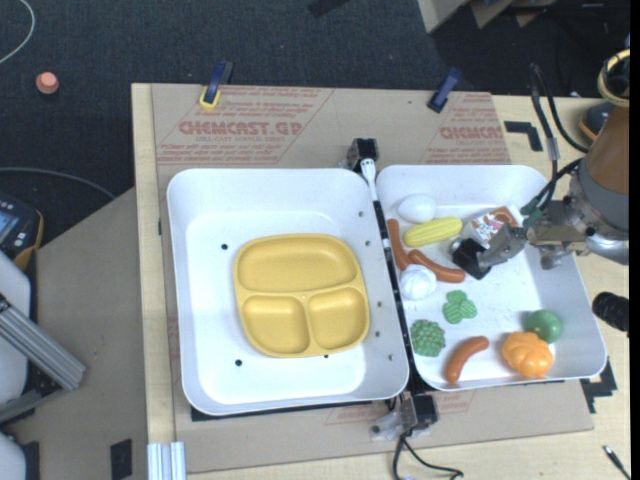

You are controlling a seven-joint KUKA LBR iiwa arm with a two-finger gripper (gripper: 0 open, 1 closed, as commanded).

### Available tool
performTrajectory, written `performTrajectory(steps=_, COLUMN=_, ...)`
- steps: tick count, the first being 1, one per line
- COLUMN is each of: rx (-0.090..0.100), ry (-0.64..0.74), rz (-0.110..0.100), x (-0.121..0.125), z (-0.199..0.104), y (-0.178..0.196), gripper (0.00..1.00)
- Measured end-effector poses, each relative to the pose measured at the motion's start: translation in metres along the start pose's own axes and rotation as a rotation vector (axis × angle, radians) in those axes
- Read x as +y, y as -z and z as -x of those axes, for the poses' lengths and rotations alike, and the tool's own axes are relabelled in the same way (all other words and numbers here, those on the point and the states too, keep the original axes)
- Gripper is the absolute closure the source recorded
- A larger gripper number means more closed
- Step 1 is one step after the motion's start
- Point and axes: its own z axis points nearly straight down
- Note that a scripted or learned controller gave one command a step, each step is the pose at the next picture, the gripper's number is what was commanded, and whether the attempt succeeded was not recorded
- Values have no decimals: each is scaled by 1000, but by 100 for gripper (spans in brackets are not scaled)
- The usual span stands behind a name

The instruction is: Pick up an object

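**Arm low over the right bin, hand among the toy food**

You see the arm [600,183] reach in from the right, its wrist bent down so the hand [480,255] sits low over the right bin [570,298], pointing left toward the middle of that bin. The hand is a dark, blocky shape; you cannot tell how far apart it stands or whether it has hold of anything, since its tips blur into the items around it.

Just beside the hand lies a yellow corn cob [432,232], knobbly and long. Above the cob is a smooth white egg [416,208]. Two glossy red-orange sausages [434,267] lie below the cob, one along the bin's left wall. A second white rounded piece [418,284] rests under them. Nearer the front you find two bumpy green broccoli pieces [428,337], another sausage [465,356], a ribbed orange pumpkin [527,354] and a green pepper [544,323] touching it.

The left bin [195,268] holds a matte yellow plate [300,294] with three compartments. Both bins are shallow white plastic on a pale wooden tabletop [160,148].
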Motion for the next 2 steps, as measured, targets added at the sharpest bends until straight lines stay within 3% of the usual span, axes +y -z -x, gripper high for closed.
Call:
performTrajectory(steps=1, rx=-2, ry=3, rz=11, x=2, z=0, y=5, gripper=0)
performTrajectory(steps=2, rx=1, ry=2, rz=1, x=1, z=1, y=-59, gripper=0)
